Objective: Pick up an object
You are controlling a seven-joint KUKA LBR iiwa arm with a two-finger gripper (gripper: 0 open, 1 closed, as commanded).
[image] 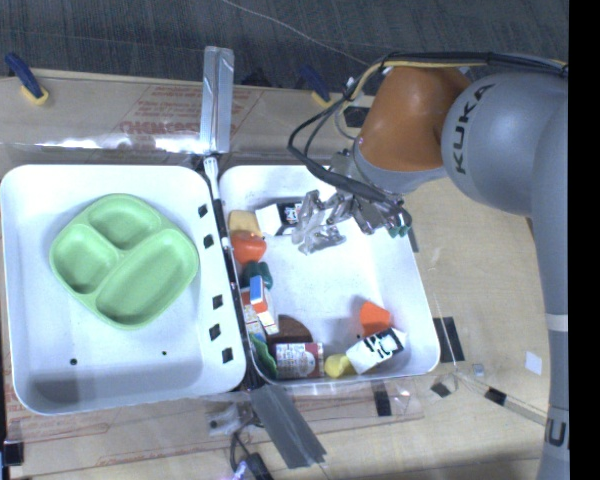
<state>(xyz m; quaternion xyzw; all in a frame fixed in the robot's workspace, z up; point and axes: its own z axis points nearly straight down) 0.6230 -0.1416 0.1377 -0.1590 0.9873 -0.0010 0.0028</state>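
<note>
My gripper point(318, 230) hangs over the upper middle of the right bin point(325, 293), its metal fingers pointing down and left with nothing visible between them. Small objects lie along the bin's left and bottom walls: a tan block point(243, 222), an orange piece point(248, 247), a green piece point(257, 273), a blue and white packet point(257, 296), a brown item point(293, 328), a dark red can point(294, 359), a yellow piece point(338, 366), an orange wedge point(374, 317) and a white and black box point(377, 349). A black and white card point(285, 213) lies just left of the gripper.
A green divided plate point(125, 258) lies in the left bin point(40, 368). The grey arm with its orange band point(410, 118) reaches in from the right over the right bin's top edge. A metal divider point(217, 98) stands between the bins at the back.
</note>
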